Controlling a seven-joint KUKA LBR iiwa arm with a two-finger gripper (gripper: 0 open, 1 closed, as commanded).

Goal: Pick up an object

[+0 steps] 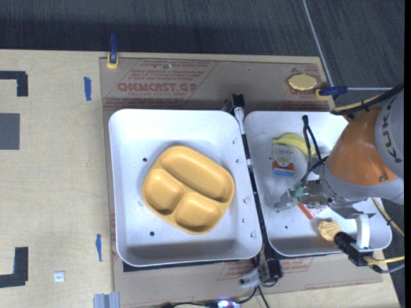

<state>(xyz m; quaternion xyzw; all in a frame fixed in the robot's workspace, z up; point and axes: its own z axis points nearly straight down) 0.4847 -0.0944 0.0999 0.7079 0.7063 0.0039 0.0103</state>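
- Yellow moulded plastic tray with three compartments (187, 188): lies alone in the middle of the left white bin (125, 236), tilted toward its near-left corner. Probably too broad for a two-finger grasp.
- Right white bin (282, 239) holds the likelier targets. A small white carton with a red and blue label (283, 159) lies near the far edge, touching a yellow banana-shaped toy (293, 141) behind it. A small pale yellow ridged piece (328, 228) lies near the near edge.
- Grey arm with orange band (359, 156): reaches over the right edge of the right bin, low above its floor.
- Gripper (292, 199): sits just nearside of the carton; jaw state cannot be told, nothing seen held. Judgement: pick not yet made.
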